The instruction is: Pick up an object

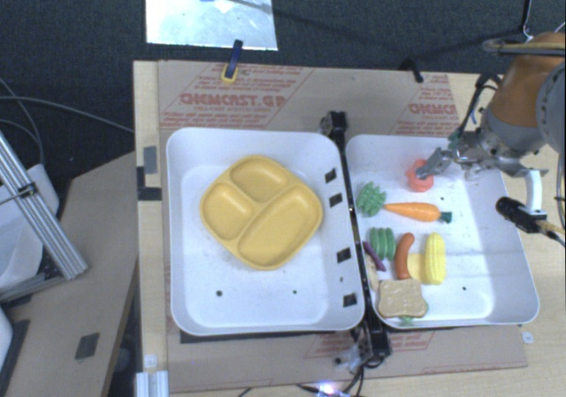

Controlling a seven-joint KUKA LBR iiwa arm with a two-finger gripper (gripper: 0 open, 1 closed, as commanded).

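In the right bin (504,285), a small red-orange round toy (416,179) lies near the far left part. My gripper (432,164) hangs right over its upper right side, touching or nearly touching it, and partly hides it. Whether it grips the toy is not visible. In front of it lie an orange carrot (413,210), a green leafy piece (370,200), green pea pods (382,241), a sausage (403,255), a yellow corn cob (433,258) and a slice of bread (402,298).
The left bin (190,298) holds a yellow divided plate (262,209). A black divider with clips (350,227) runs between the bins. The arm's wrist and a black cable (522,214) hang over the right bin's far right side.
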